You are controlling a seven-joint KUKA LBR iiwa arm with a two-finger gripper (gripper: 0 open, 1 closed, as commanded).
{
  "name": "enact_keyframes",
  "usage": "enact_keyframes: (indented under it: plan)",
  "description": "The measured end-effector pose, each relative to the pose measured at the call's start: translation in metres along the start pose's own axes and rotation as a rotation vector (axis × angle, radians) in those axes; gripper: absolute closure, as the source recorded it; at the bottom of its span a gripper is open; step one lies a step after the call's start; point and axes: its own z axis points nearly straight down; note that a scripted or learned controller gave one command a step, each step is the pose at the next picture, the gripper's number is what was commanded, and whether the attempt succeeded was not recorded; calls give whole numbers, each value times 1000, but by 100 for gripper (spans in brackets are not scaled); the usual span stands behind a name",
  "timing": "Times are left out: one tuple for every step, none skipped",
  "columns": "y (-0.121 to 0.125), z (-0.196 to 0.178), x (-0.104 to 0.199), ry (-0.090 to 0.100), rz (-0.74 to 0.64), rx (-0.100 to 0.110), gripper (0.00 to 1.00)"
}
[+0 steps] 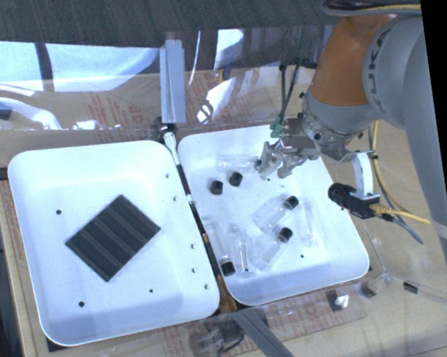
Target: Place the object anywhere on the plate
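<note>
The pincer point(277, 160) hovers over the right bin's point(346, 257) upper part, its opening state indeterminate, while clear vials point(274, 212) lie just below and left of it, and the dark plate point(113, 236) rests well apart in the left bin point(52, 309).

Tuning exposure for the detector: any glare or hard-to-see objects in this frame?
Camera view: strong glare on the clear plastic sheeting behind the bins; the transparent black-capped vials nearly vanish against the white right bin; the dark ribbed rectangular plate reads sharply.
</note>
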Motion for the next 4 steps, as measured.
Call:
enact_keyframes:
  plan:
    - [42, -30, 102, 1, -22, 1, 100]
    - [50, -48, 204, 0, -6, 2, 100]
    - [-14, -17, 334, -1, -69, 4, 100]
    - [-75, -86, 309, -1, -411, -1, 100]
